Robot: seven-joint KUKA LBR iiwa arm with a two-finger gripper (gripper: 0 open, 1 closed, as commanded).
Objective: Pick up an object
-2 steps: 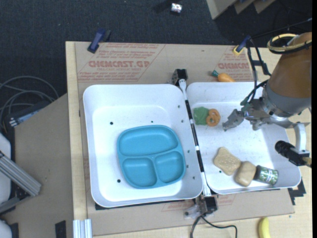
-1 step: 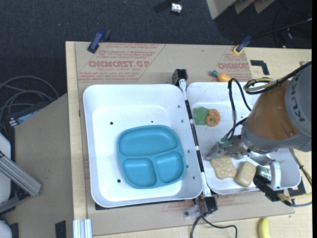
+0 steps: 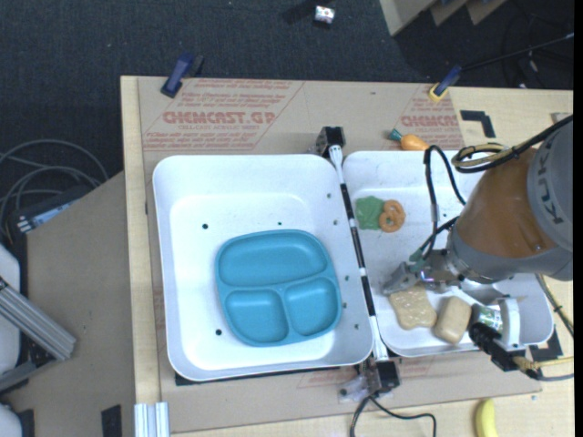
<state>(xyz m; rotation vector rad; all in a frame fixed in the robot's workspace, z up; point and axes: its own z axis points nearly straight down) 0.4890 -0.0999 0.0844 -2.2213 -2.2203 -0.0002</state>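
Blue divided tray (image 3: pixel 276 285) in left bin (image 3: pixel 182 198); pincer (image 3: pixel 407 280) low in right bin (image 3: pixel 401 167), beside cracker (image 3: pixel 414 309)

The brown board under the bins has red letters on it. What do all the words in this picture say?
"CHEMCAST GP": big red letters on the brown board, left patch; the smaller red lines around it are too blurred to read.
Red print on the board's right patch: cut off and blurred, unreadable.
"KU": on the grey arm, the rest cut off.

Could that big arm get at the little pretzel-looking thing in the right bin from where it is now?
Probably yes. The pretzel lies in the open beside a green piece in the right bin, with nothing on top of it. The gripper is low in that same bin, nearer the cracker.
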